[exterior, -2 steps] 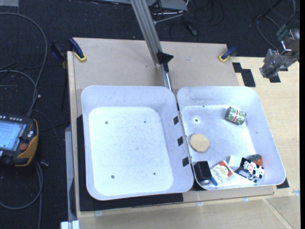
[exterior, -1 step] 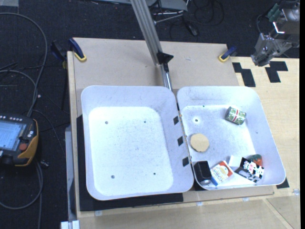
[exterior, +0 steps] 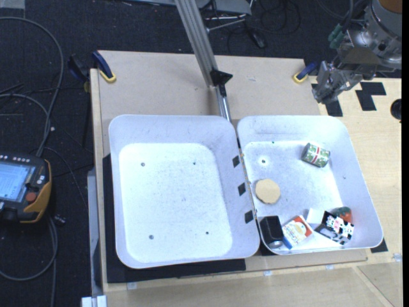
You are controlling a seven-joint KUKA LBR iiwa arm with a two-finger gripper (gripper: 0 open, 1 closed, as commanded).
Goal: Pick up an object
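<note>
White plastic bins sit side by side on the plywood bench (exterior: 268, 82): the left bin (exterior: 172, 194) with a bare speckled floor, the right bin (exterior: 358, 171) holding all the candidates. The grey arm (exterior: 383, 18) hangs over the bench's far right corner, and its gripper (exterior: 326, 88) sits above the bench behind the right bin, well apart from every object; whether the claw is apart or together cannot be told at this angle. Task is any one pick, not yet begun. Largest to smallest in the right bin: a red and white packet (exterior: 297, 230) near the front wall, long axis slanting from front-left to back-right; a black block (exterior: 271, 229) just beside it, hard against the divider corner, long axis running front to back; a black patterned box (exterior: 337, 226) in the front right corner, lying slanted; a round tan disc (exterior: 268, 191), flat, no clear axis; a small green can (exterior: 316, 155) on its side in the back half, axis roughly left-right, tilted. Risks, as judgement: front items crowd the walls, so a finger may strike the rim; the flat disc gives little to pinch; the can may roll away if squeezed across its curve. The can looks the most open target.
</note>
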